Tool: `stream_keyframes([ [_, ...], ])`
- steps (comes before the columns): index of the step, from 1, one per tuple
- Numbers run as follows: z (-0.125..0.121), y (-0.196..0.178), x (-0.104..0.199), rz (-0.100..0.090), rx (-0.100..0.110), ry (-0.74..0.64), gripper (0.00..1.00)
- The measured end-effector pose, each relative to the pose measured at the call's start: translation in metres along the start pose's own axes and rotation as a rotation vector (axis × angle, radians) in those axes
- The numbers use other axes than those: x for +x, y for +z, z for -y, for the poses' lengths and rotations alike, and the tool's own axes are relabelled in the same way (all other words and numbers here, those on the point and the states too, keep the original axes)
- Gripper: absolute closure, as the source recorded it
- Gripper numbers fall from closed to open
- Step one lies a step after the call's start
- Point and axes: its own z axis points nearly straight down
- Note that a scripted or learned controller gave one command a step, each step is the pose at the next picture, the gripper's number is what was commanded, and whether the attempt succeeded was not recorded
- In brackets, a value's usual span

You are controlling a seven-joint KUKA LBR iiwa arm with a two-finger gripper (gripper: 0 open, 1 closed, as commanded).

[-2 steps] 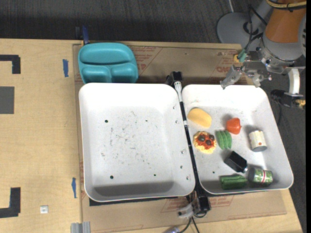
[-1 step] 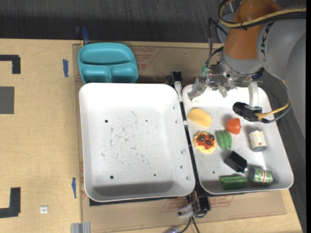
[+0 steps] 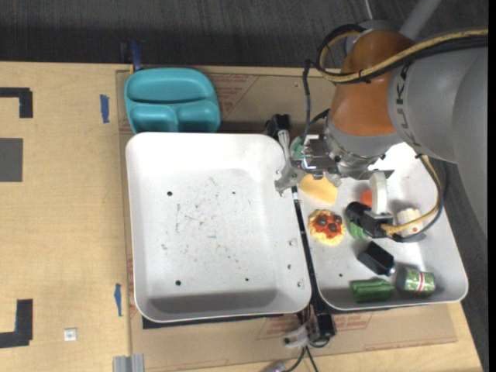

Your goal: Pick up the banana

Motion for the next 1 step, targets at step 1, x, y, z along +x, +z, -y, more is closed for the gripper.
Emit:
stream_keyframes([
  [1,0.0156,0.0579,0.0632,0.005,-0.018,-0.18,0.0],
])
